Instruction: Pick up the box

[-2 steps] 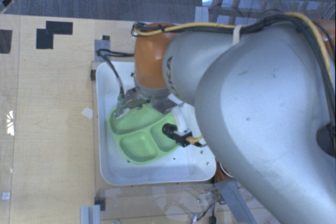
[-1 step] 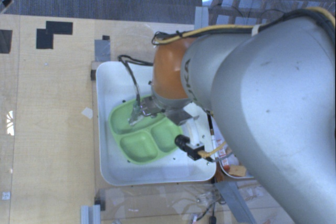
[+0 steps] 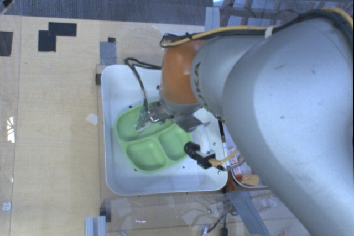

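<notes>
1. Nearest the camera, the grey arm (image 3: 287,96) with its orange band (image 3: 178,77) covers most of the right side, hiding nearly all of the right-hand bin.
2. Beneath the arm's lower edge, a scrap of printed packaging (image 3: 239,162) peeks out beside an orange-brown piece (image 3: 250,179). This may be the box, but too little shows to be sure.
3. In the left white bin (image 3: 110,119) lies a green divided tray (image 3: 148,141) with 3 compartments.
4. The gripper (image 3: 148,116) hangs over the tray's far compartment. Whether it is spread or closed cannot be told, and nothing is seen between its tips.
5. Judged from this, the pick is not yet done: no box is lifted, and the gripper sits well apart from the likely box, over the wrong bin.
</notes>
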`<move>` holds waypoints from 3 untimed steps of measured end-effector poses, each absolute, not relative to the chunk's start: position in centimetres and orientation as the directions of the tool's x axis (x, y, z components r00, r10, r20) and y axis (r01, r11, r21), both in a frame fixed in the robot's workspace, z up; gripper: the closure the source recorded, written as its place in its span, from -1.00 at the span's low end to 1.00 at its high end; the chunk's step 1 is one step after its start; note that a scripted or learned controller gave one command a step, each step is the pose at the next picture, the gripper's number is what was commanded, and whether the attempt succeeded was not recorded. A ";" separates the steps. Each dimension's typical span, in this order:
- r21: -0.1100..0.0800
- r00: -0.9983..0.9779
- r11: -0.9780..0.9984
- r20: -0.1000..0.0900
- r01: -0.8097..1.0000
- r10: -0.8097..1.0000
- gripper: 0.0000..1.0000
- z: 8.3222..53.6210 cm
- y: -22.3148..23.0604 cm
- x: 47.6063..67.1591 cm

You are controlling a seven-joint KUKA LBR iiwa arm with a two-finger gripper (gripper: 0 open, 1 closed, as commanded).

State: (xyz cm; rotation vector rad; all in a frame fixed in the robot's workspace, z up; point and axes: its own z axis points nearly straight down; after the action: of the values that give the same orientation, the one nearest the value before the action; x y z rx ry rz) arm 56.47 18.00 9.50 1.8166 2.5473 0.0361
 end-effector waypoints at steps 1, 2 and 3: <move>0.038 -0.289 0.288 0.003 0.957 0.957 -1.00 9.7 15.5 52.5; 0.044 -0.256 0.256 0.004 0.966 0.967 -1.00 9.7 12.9 49.9; 0.049 -0.255 0.255 0.004 0.966 0.967 1.00 10.8 12.8 50.1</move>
State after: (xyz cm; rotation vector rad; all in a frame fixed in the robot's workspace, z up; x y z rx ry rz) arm 50.12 12.82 10.82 1.9004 2.4670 0.0634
